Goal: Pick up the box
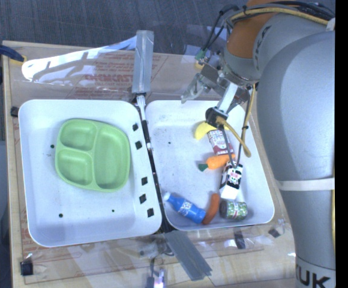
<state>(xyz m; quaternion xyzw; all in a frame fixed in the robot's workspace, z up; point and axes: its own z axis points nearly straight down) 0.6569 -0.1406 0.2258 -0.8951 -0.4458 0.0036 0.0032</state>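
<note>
— Wooden bench (72, 260) first: narrow strip along near edge, wider margin beyond far rims.
— Left bin (36, 209)?
— Holds 1 green divided plate (93, 155), bare floor all round.
— Right bin (174, 131)?
— Crowded along right wall, left half bare. Nearest: blue bottle (185, 209), orange piece (211, 209), green can (234, 209). Just behind: white box (231, 183), then carrot (217, 161), red-labelled bottle (219, 141), banana (201, 131).
— Gripper (201, 86)?
— Hangs over far rim, well apart from box. Open or closed: impossible to judge.
</note>
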